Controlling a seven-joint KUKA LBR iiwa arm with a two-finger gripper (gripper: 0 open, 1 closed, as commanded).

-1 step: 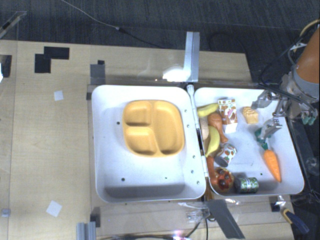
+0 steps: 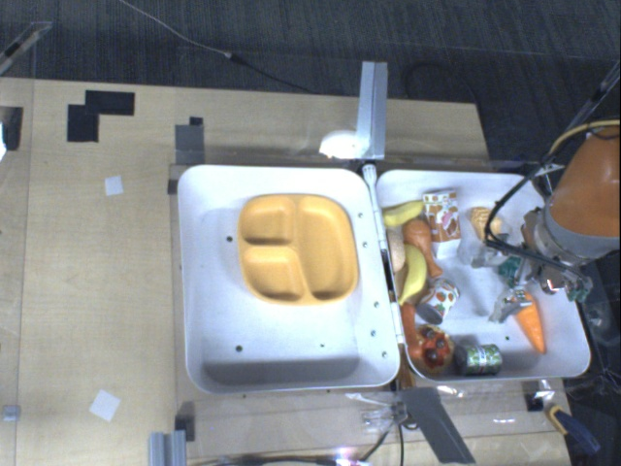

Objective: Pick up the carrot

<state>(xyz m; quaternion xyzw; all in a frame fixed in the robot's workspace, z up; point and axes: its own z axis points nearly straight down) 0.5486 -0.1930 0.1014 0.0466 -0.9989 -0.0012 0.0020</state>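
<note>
- Camera view: the carrot (image 2: 531,325) lies in the right bin (image 2: 580,357), near its right wall toward the near corner, tip pointing to the near edge, well apart from the food crowded along the divider.
- The jaws (image 2: 514,294) hang right at the carrot's thick end, seemingly touching it, as if lined up for a grasp; whether they are apart or clamped I cannot tell.
- The arm (image 2: 587,202) leans in from the right over that bin, since the target sits on that side.
- A yellow tray (image 2: 296,248) rests in the left bin (image 2: 209,260), away from the work.
</note>
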